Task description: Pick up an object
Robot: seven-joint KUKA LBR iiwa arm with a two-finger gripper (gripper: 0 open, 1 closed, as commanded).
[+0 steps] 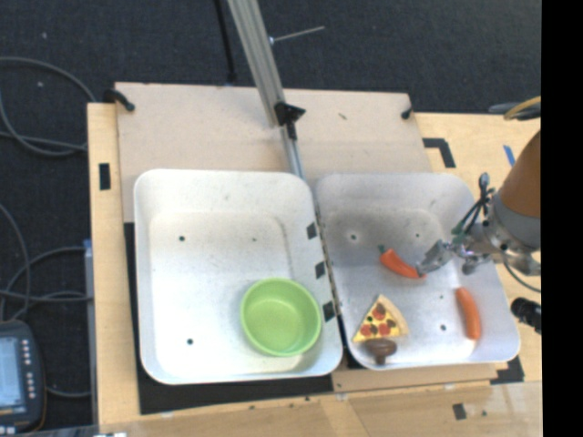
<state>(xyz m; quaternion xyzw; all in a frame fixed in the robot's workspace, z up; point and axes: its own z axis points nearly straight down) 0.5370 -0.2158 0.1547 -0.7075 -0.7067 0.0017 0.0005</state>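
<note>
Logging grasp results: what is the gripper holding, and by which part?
Cannot be told: the gripper sits at the carrot's right end.

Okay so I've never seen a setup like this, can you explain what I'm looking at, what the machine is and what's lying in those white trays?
This is one camera fixed above a workbench, looking down at a slant. The machine is a robot arm, grey with an orange band, reaching in from the right. Its gripper is a two-finger pincer for picking things up.

Two shallow white bins sit side by side. The left bin holds a green bowl. The right bin holds toy food: a carrot, a pizza slice and a sausage.

The gripper is right beside the carrot, but I cannot tell whether it has hold of it.
</note>
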